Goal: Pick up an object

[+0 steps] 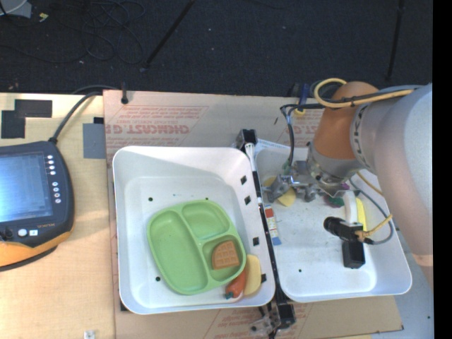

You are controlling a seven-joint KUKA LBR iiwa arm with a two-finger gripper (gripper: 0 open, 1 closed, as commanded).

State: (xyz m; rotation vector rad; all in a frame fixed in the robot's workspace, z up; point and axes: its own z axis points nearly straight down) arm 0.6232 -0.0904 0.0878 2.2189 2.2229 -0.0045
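1. Yellow object (287, 198) lies in the right bin (381, 281), at its upper left, just beside the gripper (305, 187) and under its left side.
2. Whether the jaws are wide or narrow, I cannot tell.
3. Green tray (180, 249) sits in the left bin (141, 168).

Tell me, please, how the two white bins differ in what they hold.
The left bin holds a green divided plate with a brown item in one compartment. The right bin holds small scattered items and the gripper reaching in. Both bins are shallow and white, side by side.
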